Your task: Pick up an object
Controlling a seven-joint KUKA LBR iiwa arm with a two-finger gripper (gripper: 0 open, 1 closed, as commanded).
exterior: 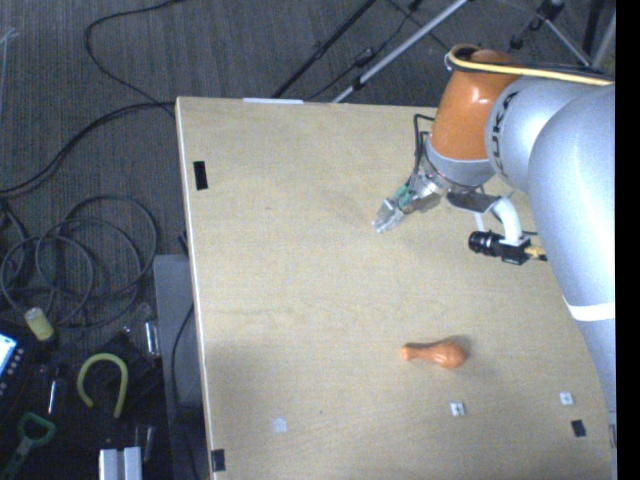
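Pale wood covers the counter (300,298), a broad flat board whose left edge runs down beside a dark carpeted floor (90,78) strewn with black cables (75,258). Most of the board lies bare, with open room on every side of the gripper. Small black tape marks (200,175) sit near the left edge and the lower corners. The grey arm (570,178) with its orange band (468,118) reaches in from the right. Its gripper (392,215) hangs over the upper middle of the board, fingers drawn close at the tips with nothing seen between them. An orange pear-shaped object (437,353) lies on its side well below the gripper, nearer the bottom edge, apart from it.
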